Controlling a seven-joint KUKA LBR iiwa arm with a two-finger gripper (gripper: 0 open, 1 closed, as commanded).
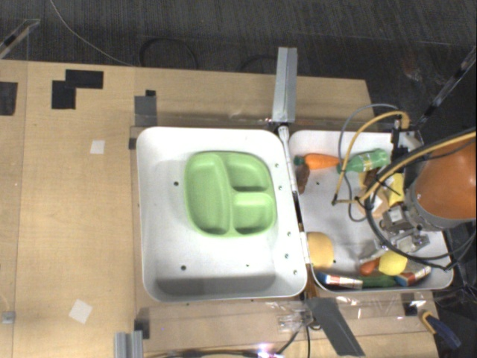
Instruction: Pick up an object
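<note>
- Camera view looks down at a slant on a wooden bench (pixel 67 222) carrying two shallow white bins side by side.
- Left bin (pixel 164 274) holds a green divided tray (pixel 227 192), sitting near the bin's middle, upside up with three compartments.
- Right bin (pixel 328 207) holds a scatter of small things.
- Along its far edge lie a carrot (pixel 322 162) and, just beside it to the right, a green bottle (pixel 369 159).
- A small brown item (pixel 302 174) rests at the bin's left wall, near the carrot.
- A yellow ball (pixel 320 250) sits at the near left corner.
- Along the near wall lie a red-tipped marker (pixel 341 280), a lemon (pixel 393 263) and a few coloured pieces I cannot make out.
- The arm (pixel 447 185), with its orange band, reaches in from the right over the right bin, trailing yellow and black cables (pixel 358 162).
- The tool (pixel 399 233) hangs low over the bin's near right part, just above the lemon.
- Whether it is parted or closed cannot be told, nor whether it has hold of anything.
</note>
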